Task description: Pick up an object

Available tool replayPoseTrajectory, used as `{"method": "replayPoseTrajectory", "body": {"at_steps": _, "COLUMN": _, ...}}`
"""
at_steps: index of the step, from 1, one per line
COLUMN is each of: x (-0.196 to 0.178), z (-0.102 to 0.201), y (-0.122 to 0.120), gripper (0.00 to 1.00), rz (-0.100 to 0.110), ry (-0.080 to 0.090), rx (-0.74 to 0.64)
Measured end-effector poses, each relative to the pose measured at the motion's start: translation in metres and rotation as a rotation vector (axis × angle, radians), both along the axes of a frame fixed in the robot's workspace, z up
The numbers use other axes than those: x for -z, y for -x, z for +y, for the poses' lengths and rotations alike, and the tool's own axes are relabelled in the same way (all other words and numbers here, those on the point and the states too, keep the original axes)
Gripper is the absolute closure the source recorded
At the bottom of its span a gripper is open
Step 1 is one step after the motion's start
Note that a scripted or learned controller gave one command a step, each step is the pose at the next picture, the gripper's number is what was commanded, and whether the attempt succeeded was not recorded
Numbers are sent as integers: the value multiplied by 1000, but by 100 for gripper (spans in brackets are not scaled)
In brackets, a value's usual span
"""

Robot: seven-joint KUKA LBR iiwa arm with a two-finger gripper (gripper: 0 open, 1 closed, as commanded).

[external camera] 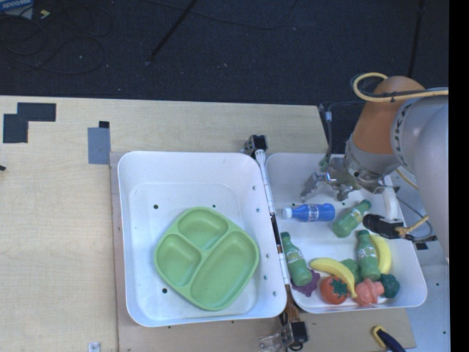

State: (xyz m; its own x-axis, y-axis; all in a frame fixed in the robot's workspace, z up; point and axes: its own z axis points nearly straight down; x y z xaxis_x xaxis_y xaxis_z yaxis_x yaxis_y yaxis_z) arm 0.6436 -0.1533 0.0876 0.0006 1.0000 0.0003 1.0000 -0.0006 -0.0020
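Observation:
My gripper [323, 192] hangs over the back of the right bin [293, 169], its fingers spread open with nothing between them. Just below it lies a blue bottle [311, 212] on its side. A green bottle [350, 220] lies to the gripper's lower right. Further toward the front are two more green bottles [296, 261] [366, 255], a yellow banana [333, 268], a second banana [382, 251], a red tomato [333, 290], purple grapes [308, 281] and an orange toy [368, 292].
The left bin [139, 196] holds a green divided plate [207, 257]. The divider between the bins [265, 196] runs just left of the blue bottle. The grey arm with its orange band [381, 130] reaches in from the right over the bin's back corner.

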Motion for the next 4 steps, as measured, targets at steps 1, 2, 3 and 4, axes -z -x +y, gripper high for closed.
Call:
{"method": "replayPoseTrajectory", "body": {"at_steps": 1, "x": 0, "z": -4, "y": 0, "gripper": 0, "rz": -1, "ry": 0, "rx": -1}}
{"method": "replayPoseTrajectory", "body": {"at_steps": 2, "x": 0, "z": -12, "y": 0, "gripper": 0, "rz": -1, "ry": 0, "rx": -1}}
{"method": "replayPoseTrajectory", "body": {"at_steps": 3, "x": 0, "z": -18, "y": -1, "gripper": 0, "rz": -1, "ry": 1, "rx": -1}}
{"method": "replayPoseTrajectory", "body": {"at_steps": 4, "x": 0, "z": -17, "y": 0, "gripper": 0, "rz": 0, "ry": 0, "rx": -2}}
